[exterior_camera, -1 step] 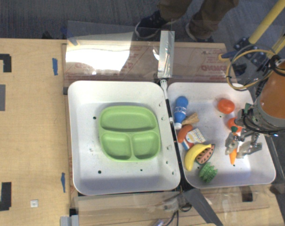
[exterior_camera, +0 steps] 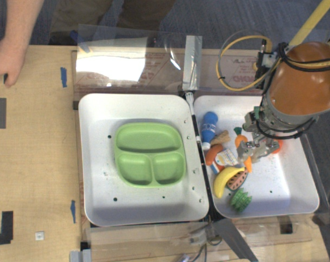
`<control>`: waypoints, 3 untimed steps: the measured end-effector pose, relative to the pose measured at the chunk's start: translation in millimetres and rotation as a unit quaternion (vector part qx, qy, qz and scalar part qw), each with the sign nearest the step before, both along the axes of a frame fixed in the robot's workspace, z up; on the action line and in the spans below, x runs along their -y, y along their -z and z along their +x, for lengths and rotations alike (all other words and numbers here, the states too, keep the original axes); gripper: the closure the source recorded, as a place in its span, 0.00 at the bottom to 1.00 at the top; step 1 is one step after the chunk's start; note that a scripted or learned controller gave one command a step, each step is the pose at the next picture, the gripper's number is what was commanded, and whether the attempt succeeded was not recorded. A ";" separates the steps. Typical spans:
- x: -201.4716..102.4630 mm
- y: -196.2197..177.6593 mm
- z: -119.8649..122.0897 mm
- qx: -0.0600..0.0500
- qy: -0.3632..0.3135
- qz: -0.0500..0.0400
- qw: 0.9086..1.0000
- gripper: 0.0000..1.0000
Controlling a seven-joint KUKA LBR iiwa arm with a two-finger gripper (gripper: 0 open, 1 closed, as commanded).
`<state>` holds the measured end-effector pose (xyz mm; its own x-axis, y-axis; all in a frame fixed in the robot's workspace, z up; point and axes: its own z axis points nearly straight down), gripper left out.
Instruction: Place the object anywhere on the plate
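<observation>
The gripper [exterior_camera: 256, 148] hangs low over the toy pile in the right bin [exterior_camera: 295, 192], presumably picking; whether it is spread or pinching, I cannot tell. The banana [exterior_camera: 226, 179], blue bottle [exterior_camera: 209, 125] and green toy [exterior_camera: 241, 200] crowd that bin's left side. The green plate [exterior_camera: 150, 153] waits left of it, in the other bin.
</observation>
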<state>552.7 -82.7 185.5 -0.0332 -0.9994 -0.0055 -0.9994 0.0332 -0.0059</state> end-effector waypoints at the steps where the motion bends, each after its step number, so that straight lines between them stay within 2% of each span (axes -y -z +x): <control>1: -117.1 0.3 -4.4 -0.002 0.008 0.001 1.000 1.00; 2: -233.3 -101.0 16.3 0.003 0.064 0.002 0.998 1.00; 3: -228.7 -97.0 16.2 -0.001 0.068 0.000 0.998 0.00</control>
